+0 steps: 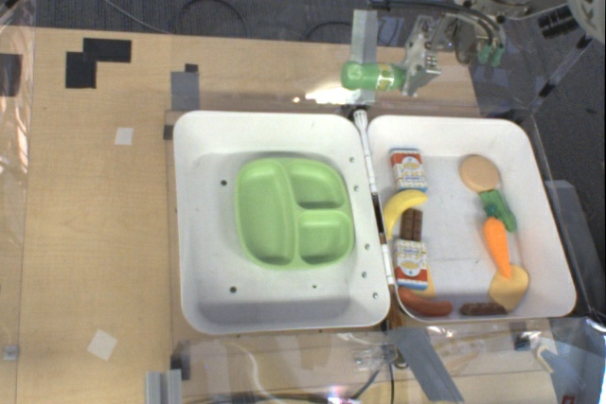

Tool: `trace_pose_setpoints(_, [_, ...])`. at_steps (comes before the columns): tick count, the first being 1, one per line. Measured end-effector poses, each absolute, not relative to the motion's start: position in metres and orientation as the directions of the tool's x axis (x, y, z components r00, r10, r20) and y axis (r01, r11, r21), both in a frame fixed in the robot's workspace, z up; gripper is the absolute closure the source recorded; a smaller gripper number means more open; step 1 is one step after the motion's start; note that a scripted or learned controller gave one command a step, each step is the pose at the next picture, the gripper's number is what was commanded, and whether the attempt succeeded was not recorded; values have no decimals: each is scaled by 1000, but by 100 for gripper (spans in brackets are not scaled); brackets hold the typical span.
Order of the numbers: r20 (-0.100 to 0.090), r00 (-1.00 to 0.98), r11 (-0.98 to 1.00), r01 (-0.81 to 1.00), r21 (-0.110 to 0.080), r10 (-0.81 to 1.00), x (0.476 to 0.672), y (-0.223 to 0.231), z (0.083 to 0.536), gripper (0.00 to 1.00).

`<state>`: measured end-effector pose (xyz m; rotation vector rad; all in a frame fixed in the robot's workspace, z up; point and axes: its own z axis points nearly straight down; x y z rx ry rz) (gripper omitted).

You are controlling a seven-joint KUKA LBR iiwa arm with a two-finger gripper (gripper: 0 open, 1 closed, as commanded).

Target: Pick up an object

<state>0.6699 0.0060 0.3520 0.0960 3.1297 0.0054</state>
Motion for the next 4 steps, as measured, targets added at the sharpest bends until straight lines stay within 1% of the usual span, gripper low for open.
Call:
trace_pose_setpoints(1, [-7,-999,999,-51,-1,-51,607,-45,294,100])
trace_pose_setpoints(2, [-10,-988,988,153,4,153,656,20,322,100])
trace_pose_setpoints(3, [-11,-995,995,99,1,99,654,-17,315,100])
trace_pose_setpoints(4, [-13,-999,999,35,-3,35,666,-124,334,100])
